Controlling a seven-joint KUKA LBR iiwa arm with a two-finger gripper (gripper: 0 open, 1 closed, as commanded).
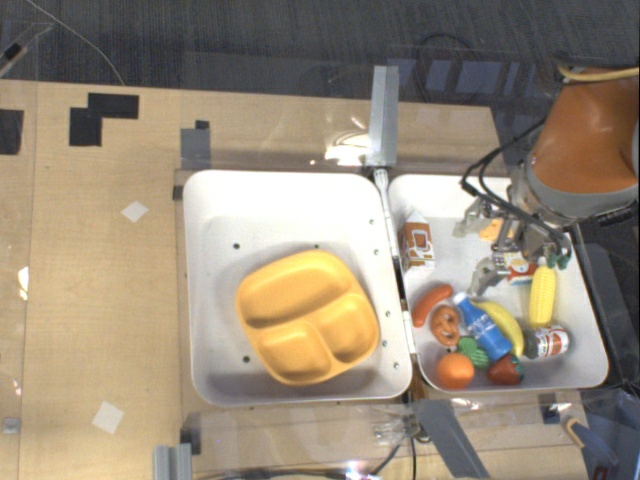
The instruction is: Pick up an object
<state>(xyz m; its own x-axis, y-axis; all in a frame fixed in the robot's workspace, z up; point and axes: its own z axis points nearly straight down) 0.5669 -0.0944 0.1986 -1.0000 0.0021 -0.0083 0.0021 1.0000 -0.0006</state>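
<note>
Two bins: shallow white trays are set side by side on the bench, the left bin (205, 268) and the right bin (590, 363) parted by a central divider (383, 193), which is taken as the landmark below.
Arm: a grey arm with an orange band (590, 138) is seen reaching in from the right, well to the right of the divider, over the right bin's far half.
Yellow tray: a sectioned yellow tray (305, 315) is lain in the left bin, just left of the divider, tilted.
Gripper: the gripper (510, 253) is hung over the right bin, right of the divider; whether its claw is released or clenched cannot be told, and nothing is seen grasped.
Corn cob: a yellow cob (541, 295) is placed far right of the divider, beside the gripper.
Banana: a banana (504, 325) is lain right of the divider, touching a blue bottle (481, 329).
Sausage: a red sausage (432, 303) is found just right of the divider.
Carton: a small brown-and-white carton (416, 245) is stood nearest the divider, on its right.
Can: a small can (548, 343) is lain far right, near the front.
Orange: an orange (455, 370) is set at the front, right of the divider.
Strawberry: a red strawberry (505, 371) is placed beside the orange.
</note>
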